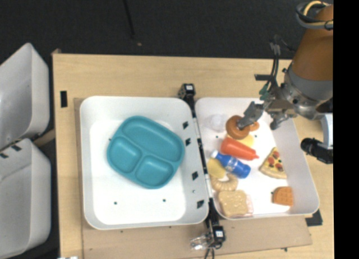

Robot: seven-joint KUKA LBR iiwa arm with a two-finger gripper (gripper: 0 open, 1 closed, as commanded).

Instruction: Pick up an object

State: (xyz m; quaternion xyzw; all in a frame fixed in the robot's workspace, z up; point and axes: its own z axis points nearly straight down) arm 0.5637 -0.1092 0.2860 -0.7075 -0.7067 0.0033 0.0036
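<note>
While the left bin holds a blue divided plate, the right bin holds toy food: a brown donut, an orange carrot, a blue bottle, a pizza slice, bread and a small orange piece. The gripper hangs over the far part of the right bin with its fingers spread apart and holding nothing, one finger just above the donut.

1. I see 2 white bins: left bin, right bin.
2. Teal divided plate in left bin.
3. Right bin, far side: brown donut w/ orange carrot nearer.
4. Blue bottle, white cap.
5. Pizza slice: yellow w/ red spots.
6. Tan toast; orange piece to its right.
7. Arm: orange band, grey wrist.
8. Bench light wood.
</note>
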